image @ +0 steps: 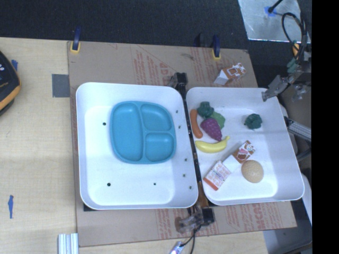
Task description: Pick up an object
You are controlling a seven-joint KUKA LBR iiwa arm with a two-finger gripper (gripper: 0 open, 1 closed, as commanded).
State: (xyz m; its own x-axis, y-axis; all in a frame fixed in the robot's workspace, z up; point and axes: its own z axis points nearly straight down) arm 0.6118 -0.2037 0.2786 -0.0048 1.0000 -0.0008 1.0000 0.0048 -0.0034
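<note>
The right bin [288, 157] holds several toy foods. An orange carrot [196, 124], a dark green broccoli [205, 110], purple grapes [211, 128] and a yellow banana [212, 145] lie bunched at its left side. A second green broccoli [253, 121] sits alone toward the far right. Near the front are a small carton [244, 152], a red and white box [217, 175] and a tan round roll [252, 171]. My gripper [273, 89] shows as a grey piece at the bin's far right corner, above its rim, apart from every object.
The left bin [90, 157] bears a blue divided plate [143, 131]. A small carton [230, 73] lies on the cardboard behind the right bin. Cables [294, 30] hang at the far right. A yellow and black device [6, 81] sits at the left edge.
</note>
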